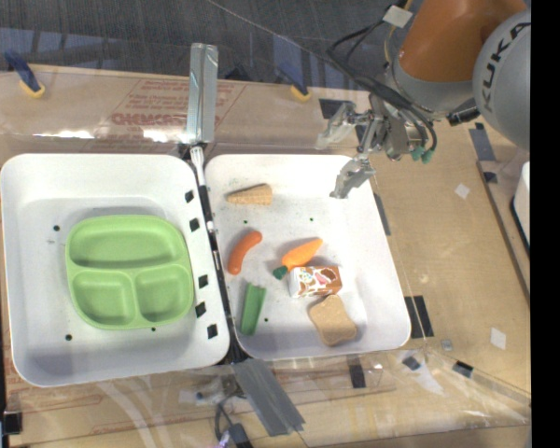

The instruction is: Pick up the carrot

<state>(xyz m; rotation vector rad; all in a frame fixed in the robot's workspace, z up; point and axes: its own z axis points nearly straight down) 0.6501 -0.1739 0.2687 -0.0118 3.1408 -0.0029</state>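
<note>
The carrot [301,252] is orange with a small green top at its lower-left end. It lies flat and slanted on the floor of the right bin, well below the gripper [352,177] and slightly left of it, not touching it.

My carrot [301,251] looks smooth, glossy plastic, the green tray [128,271] matt plastic, and the bins [378,287] speckled white plastic.
</note>
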